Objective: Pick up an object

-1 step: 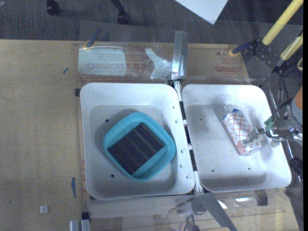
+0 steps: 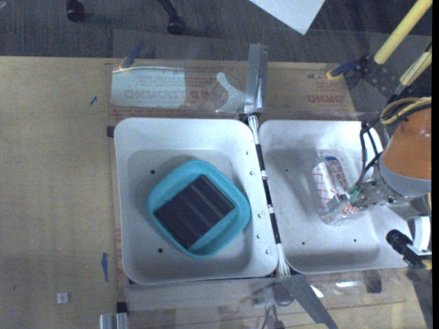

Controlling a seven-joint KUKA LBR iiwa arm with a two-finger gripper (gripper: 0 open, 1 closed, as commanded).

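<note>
A clear plastic packet [image 2: 330,186] with red and white print lies tilted in the right bin [image 2: 302,249], toward its right half. My gripper [image 2: 361,196] hangs low at the packet's right edge, touching or nearly touching its lower end. The grey arm and its orange band [image 2: 411,149] rise above the bin's right rim. In the left bin [image 2: 137,149] a teal square tub [image 2: 230,187] sits at an angle, and a dark ridged block [image 2: 193,211] rests inside it.
A metal divider bar [image 2: 256,81] runs back from between the bins. A taped plastic sheet [image 2: 149,88] lies behind the left bin. Yellow-handled tools [image 2: 405,22] stand at the back right. Brown bench surface stretches to the left.
</note>
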